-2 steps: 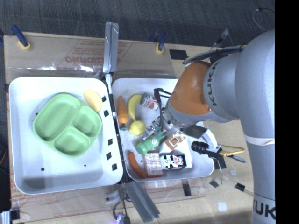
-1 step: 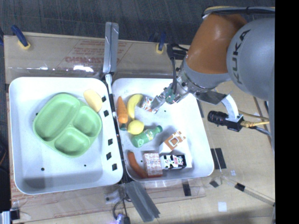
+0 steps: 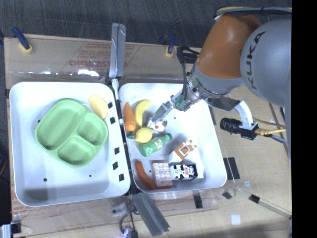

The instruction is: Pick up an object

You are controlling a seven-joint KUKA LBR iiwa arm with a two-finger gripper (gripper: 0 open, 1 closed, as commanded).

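Your gripper (image 3: 159, 117) hangs over the right bin (image 3: 210, 133), beside the banana (image 3: 141, 110) — whether it's clenched, I cannot tell — drop straight, avoiding the carrot (image 3: 129, 118)

Green divided plate (image 3: 72, 132) in left bin (image 3: 29, 182); blue clamps (image 3: 22, 38) on bench edge.
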